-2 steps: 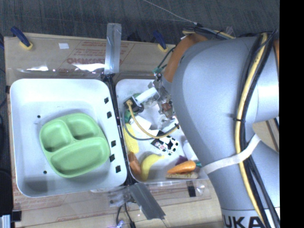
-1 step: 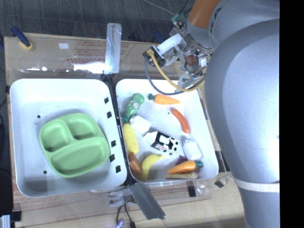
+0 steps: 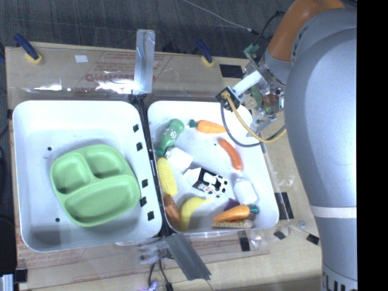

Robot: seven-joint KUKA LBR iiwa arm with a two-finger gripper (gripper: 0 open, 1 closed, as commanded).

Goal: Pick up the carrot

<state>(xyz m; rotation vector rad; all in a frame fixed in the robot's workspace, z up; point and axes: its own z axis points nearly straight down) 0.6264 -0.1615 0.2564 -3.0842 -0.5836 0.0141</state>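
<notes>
The carrot [image 3: 234, 213], orange with a green stub at its right end, lies near the front right corner of the right bin [image 3: 265, 162]. A second small orange piece with a green tip [image 3: 210, 126] lies at the bin's back edge. My gripper [image 3: 262, 103] hangs above the back right rim of that bin, wrapped in yellow cable, well away from the front carrot and about a hand's width right of the small orange piece. Nothing is seen held in it.
The right bin also holds a corn cob [image 3: 166, 176], a banana [image 3: 193, 206], a green vegetable [image 3: 171, 133], a red-orange sausage shape [image 3: 231, 153], a white cylinder [image 3: 245, 191] and a black-and-white item [image 3: 212, 182]. A green divided plate [image 3: 94, 182] sits in the left bin [image 3: 30, 120].
</notes>
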